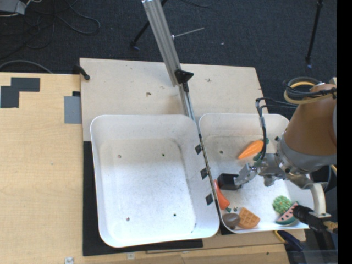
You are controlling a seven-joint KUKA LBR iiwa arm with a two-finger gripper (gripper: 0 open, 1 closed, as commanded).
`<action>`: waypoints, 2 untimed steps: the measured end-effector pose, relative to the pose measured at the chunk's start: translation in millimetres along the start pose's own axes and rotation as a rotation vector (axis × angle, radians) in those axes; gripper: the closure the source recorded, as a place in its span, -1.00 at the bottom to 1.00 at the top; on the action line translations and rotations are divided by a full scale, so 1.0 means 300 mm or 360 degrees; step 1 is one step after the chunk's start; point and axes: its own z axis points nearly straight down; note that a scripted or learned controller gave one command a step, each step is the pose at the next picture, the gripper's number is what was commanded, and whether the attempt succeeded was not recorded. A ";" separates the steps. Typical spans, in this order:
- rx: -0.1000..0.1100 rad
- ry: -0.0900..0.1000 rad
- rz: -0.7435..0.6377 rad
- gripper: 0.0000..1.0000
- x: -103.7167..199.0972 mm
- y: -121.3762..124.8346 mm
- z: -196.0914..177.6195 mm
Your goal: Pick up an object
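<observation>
My gripper: I am reaching into the right bin (275,120) from the right side, and my gripper (227,181) is hanging low over its floor, near the divider (203,166) between the two bins. The dark end is pointing to the left. I cannot tell how wide it is standing, because from this angle it is looking like one dark block.

What I am holding: I am seeing nothing between the tips, so I am not claiming any catch.

Nearest thing: the long orange-red piece (221,197), like a toy carrot, is lying just beside my gripper, along the divider wall.

How it will handle: I am judging it as light, stiff plastic, smooth and a little slippery. It is lying against the wall, so I am thinking a grip across its narrow middle is best.

Other candidates: the orange wedge (251,149) is lying behind my wrist, in the open floor. The waffle-like piece (248,219) and a dark round piece (231,220) are touching each other at the front edge. The green round toy (282,204) and the watermelon slice (287,217) are sitting near the front right corner.

Their handling: all are looking small, light and hard, not fragile.

Left bin (110,147): I am not working there.

Writing and brands: I am reading no label or text anywhere.
</observation>
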 end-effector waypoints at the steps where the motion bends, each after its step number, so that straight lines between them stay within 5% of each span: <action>1: 0.0001 0.0000 0.0000 -1.00 -0.005 -0.002 0.214; 2: -0.0037 -0.0019 0.0011 -1.00 -0.022 0.011 0.351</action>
